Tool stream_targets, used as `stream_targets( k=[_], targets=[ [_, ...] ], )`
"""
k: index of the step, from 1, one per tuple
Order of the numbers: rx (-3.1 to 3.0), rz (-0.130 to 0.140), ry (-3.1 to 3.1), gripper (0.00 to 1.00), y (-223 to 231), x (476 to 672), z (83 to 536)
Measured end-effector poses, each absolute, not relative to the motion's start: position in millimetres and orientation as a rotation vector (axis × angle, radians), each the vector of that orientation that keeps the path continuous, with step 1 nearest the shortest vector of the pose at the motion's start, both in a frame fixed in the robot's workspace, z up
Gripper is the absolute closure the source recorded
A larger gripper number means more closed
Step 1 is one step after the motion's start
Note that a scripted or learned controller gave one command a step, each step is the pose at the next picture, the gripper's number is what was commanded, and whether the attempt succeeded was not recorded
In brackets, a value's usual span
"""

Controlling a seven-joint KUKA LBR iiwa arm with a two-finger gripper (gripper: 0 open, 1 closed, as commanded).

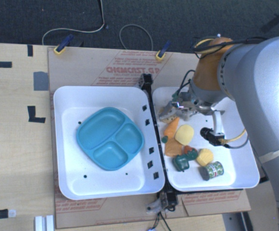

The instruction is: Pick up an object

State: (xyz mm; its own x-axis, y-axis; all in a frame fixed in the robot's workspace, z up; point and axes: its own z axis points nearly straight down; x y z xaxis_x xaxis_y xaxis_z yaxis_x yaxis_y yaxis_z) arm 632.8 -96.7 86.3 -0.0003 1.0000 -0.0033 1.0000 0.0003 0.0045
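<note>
wooden tabletop under two white bins. my hand hangs in the right bin, grip unclear, just above a small orange carrot lying beside a yellow lemon.

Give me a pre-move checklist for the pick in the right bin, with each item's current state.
1. Gripper is over the right bin, near its upper left corner: ok.
2. Targets within the bin: carrot, yellow lemon-like piece, small can and dark green piece all lie inside: ok.
3. Objects spaced for a clean single grasp: they sit clustered and touching: not ok.
4. Something already between the fingers: cannot tell.
5. Blue divided plate in the left bin lies clear of the arm's path: ok.
6. Black cable hanging over the right bin may snag: cannot tell.
</note>
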Motion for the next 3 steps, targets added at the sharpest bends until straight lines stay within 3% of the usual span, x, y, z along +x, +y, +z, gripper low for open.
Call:
stream_targets(
  k=[3],
  targets=[
    [2.215,0.005,2.218,0.00,-96,596.5,87]
  ],
)
